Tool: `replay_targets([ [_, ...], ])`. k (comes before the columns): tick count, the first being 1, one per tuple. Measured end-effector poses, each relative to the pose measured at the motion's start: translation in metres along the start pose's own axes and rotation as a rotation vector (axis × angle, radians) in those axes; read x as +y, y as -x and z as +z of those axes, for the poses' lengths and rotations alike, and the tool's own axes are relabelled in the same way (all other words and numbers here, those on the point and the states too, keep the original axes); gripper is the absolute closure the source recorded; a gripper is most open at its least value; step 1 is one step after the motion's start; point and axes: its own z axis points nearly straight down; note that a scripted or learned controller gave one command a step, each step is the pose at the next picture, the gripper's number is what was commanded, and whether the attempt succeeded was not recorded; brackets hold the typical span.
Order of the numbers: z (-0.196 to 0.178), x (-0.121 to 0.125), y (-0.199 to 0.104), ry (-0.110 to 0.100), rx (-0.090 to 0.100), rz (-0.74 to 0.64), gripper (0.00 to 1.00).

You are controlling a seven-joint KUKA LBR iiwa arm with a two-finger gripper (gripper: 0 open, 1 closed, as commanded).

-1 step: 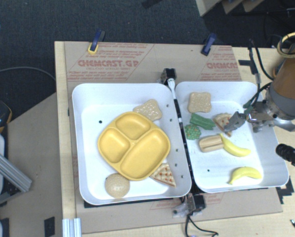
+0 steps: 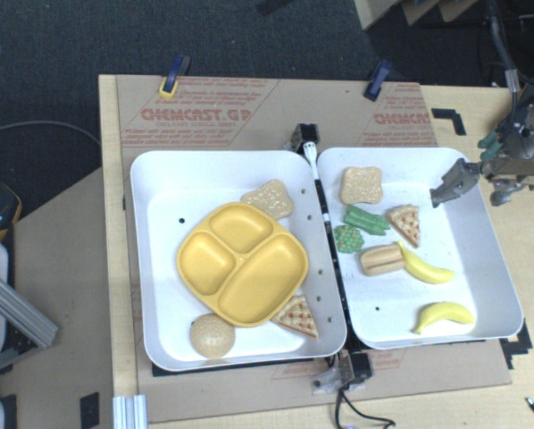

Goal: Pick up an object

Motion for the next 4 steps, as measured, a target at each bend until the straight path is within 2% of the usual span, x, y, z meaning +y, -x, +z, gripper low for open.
replay_targets([
  [1,-0.172,0.008,-0.049,0.003,0.0,-0.001,0.0],
  [2,-0.173,0.008,-0.047,-0.013,0.0,0.004,1.0],
  [4,-0.194,0.01,-0.047,-0.005,-0.003,0.002,1.0],
])
